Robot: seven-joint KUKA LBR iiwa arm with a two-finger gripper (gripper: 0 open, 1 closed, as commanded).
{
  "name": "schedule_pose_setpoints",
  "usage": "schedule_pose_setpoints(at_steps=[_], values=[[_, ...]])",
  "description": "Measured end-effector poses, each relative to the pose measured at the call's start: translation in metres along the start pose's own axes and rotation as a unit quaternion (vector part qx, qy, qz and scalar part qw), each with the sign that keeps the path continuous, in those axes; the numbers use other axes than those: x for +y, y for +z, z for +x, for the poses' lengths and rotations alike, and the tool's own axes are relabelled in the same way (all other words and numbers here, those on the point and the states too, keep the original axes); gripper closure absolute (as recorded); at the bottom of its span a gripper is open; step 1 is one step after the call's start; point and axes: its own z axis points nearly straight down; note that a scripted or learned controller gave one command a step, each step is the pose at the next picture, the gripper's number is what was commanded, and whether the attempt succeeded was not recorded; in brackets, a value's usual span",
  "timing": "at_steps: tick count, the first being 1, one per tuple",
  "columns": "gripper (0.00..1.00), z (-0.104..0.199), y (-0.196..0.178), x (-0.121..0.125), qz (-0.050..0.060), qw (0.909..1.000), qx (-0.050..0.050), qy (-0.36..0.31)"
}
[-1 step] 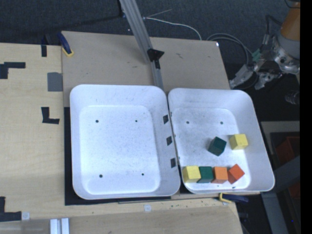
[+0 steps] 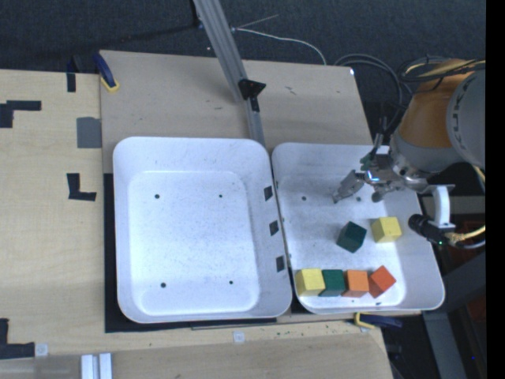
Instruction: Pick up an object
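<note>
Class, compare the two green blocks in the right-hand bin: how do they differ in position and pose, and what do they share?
The loose green block sits alone mid-bin, beside only a yellow block; the row green block stands in the line along the bin's near wall, between a yellow block and an orange block. The loose one is turned at an angle; the row one lies square with its neighbours. Both are dark green cubes of similar size.

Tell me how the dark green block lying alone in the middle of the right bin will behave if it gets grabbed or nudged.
The dark green block looks like a small solid cube, so probably stiff and light. Flat faces suggest it will slide rather than roll. It lies apart from the yellow block, so the open tool above it likely has room to straddle it.
</note>
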Motion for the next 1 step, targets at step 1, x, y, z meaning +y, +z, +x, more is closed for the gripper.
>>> schedule_pose_setpoints(at_steps=[1], values=[[0.00, 0.0285, 0.0487, -0.0603, -0.003, 1.0000, -0.001, 0.001]])
